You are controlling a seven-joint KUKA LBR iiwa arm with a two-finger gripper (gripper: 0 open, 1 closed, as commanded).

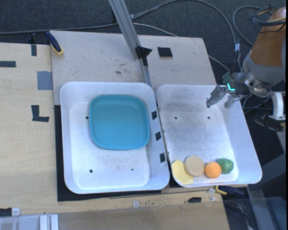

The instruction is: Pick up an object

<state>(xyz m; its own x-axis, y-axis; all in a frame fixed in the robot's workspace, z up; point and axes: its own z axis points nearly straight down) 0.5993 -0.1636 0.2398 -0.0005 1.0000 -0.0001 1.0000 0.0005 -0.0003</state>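
Gripper (220, 99) fingers are spread apart with nothing between them, hovering over the far right part of the right bin (240, 128). Four small objects sit in a row along that bin's near edge: a yellow piece (180, 174), a tan round piece (194, 166), an orange ball (212, 170) and a green object (226, 165), touching one another. They lie well apart from the gripper, across bare bin floor. A blue plate (119, 121) rests in the left bin (72, 143).
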